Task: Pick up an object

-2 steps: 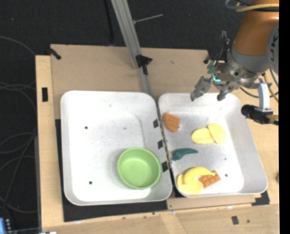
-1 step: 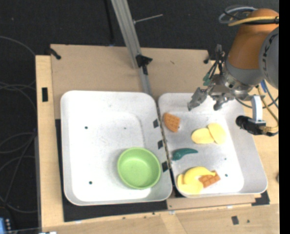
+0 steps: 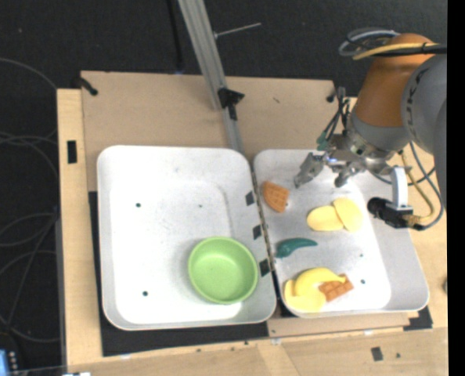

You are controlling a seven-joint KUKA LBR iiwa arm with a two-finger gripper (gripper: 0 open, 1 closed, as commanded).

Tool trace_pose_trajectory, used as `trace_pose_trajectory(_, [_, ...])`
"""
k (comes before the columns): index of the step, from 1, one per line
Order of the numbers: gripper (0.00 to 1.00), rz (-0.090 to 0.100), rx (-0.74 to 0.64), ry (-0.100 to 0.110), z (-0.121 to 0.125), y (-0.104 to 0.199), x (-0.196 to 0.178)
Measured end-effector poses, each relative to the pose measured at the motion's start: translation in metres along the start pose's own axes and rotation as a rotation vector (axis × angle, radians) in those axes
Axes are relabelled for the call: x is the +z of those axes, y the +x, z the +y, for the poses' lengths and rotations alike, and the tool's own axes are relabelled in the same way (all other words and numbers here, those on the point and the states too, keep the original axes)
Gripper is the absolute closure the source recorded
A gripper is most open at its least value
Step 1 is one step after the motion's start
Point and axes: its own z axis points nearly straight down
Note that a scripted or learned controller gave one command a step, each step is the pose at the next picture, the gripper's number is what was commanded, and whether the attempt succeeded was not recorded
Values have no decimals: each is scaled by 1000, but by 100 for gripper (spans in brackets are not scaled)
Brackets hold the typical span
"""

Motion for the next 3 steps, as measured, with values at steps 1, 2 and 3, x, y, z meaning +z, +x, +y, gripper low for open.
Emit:
trace_pose_trajectory(1, [0,0,0,2,-2,-6,62])
trace_pose_trajectory(2, [100,2,2,-7,0,-7,47])
trace_pose_trajectory(3, [100,3,-4,-5,3,-4,5])
